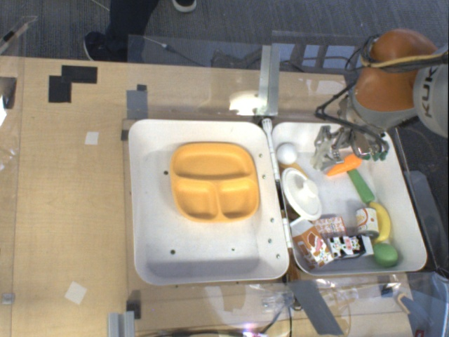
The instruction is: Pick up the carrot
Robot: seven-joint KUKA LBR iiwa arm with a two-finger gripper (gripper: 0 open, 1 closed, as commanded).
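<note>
The carrot, orange with a long green top, lies in the upper part of the right bin. My gripper hangs right over the carrot's orange end at the bin's top. Its metal parts overlap the carrot's upper left edge. Whether it is touching the carrot cannot be told from this angle. The grey arm with its orange band reaches in from the upper right.
The right bin also holds a white ball, a white cup, snack packets, a banana and a green lime. A yellow divided plate sits in the left bin.
</note>
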